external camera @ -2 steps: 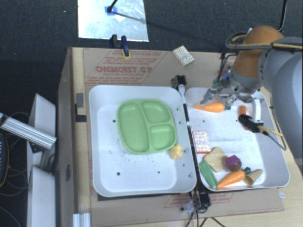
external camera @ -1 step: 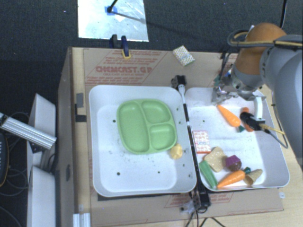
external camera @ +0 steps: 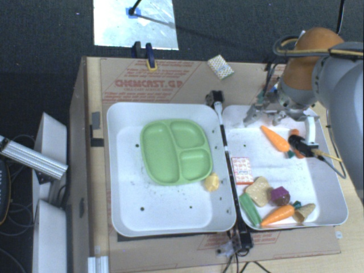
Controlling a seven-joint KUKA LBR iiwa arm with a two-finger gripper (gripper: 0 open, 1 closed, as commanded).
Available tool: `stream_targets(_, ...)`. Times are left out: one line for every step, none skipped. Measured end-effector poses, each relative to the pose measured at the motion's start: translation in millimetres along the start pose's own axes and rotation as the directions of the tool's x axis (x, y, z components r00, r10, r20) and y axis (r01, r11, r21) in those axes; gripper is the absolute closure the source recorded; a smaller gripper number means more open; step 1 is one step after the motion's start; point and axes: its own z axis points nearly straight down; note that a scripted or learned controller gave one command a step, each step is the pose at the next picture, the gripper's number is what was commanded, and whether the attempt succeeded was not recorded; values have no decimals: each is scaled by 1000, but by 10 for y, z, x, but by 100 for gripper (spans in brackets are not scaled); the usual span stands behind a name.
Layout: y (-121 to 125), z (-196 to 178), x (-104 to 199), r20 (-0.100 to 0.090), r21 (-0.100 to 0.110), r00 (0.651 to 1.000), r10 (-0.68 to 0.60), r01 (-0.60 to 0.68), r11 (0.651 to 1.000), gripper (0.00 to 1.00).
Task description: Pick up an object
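Gripper (external camera: pixel 266 111) sits low at the right bin's (external camera: pixel 330 193) far edge, just behind one carrot (external camera: pixel 276 138); fingers blurred, can't tell their state. Second carrot (external camera: pixel 278 214) lies in the bin's near corner, partly crowded by other food.

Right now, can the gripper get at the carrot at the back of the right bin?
Probably yes. The carrot lies alone on bare bin floor, nothing on it, and the gripper hovers just behind it.

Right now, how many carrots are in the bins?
2. One carrot lies in the right bin near its far side, below the gripper. The other carrot lies near its front edge.
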Motion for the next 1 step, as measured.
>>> stream_targets(-74,204,-196,0,20,1000,4,-4,1000,0)
